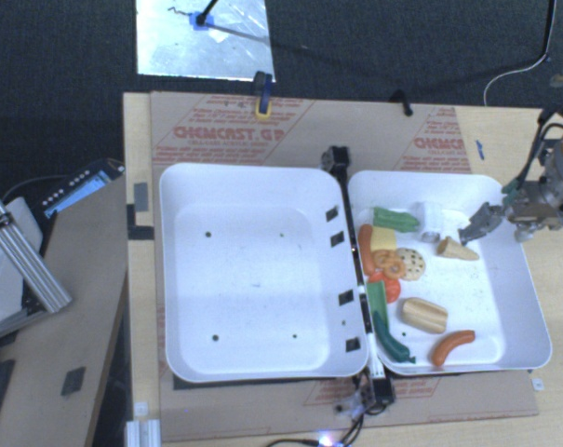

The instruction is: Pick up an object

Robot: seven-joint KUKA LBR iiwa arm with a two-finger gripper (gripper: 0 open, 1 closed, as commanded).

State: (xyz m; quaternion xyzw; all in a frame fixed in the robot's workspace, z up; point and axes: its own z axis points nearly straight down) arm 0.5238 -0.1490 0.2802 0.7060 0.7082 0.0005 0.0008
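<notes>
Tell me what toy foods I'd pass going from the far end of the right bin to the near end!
Green plastic pickle → round speckled toy cookie → tan plastic bread roll → orange plastic sausage.

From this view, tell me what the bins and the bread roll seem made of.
Left bin and right bin: likely thin moulded plastic, smooth white with a soft sheen and rounded rims. Bread roll: probably plastic or foam toy food, with an even tan, matte-looking surface; too small to settle which.
</notes>
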